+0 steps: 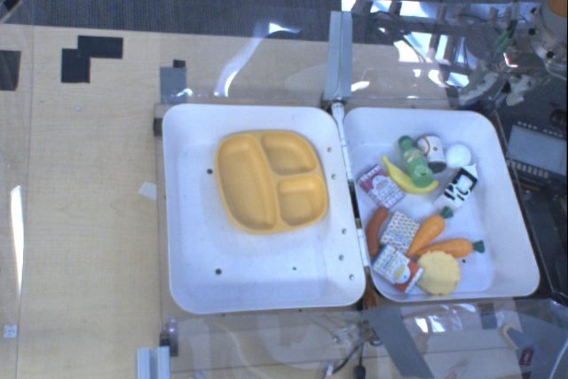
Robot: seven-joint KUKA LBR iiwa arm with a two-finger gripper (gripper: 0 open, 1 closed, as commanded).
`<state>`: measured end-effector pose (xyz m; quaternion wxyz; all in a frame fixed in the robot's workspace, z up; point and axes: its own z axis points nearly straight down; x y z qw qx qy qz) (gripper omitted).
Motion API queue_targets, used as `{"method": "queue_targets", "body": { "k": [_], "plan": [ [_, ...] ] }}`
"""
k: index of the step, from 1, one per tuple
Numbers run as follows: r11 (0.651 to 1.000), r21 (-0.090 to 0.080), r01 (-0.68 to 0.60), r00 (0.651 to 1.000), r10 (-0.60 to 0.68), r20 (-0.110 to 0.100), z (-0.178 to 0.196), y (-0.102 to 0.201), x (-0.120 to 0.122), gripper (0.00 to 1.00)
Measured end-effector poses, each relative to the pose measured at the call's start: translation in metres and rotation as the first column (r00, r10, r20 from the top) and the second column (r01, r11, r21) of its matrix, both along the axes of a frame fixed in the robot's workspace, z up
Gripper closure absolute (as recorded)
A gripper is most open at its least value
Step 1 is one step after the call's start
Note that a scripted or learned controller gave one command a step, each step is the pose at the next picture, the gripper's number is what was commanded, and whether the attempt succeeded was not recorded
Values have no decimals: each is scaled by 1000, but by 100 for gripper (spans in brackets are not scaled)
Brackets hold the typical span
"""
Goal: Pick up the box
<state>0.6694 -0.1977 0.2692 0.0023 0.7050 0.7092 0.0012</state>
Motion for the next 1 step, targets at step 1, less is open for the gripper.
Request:
{"method": "queue_targets", "body": {
  "k": [1],
  "plan": [
    [1000, -1, -7, 1000, 7, 3, 38, 3, 1, 0]
  ]
}}
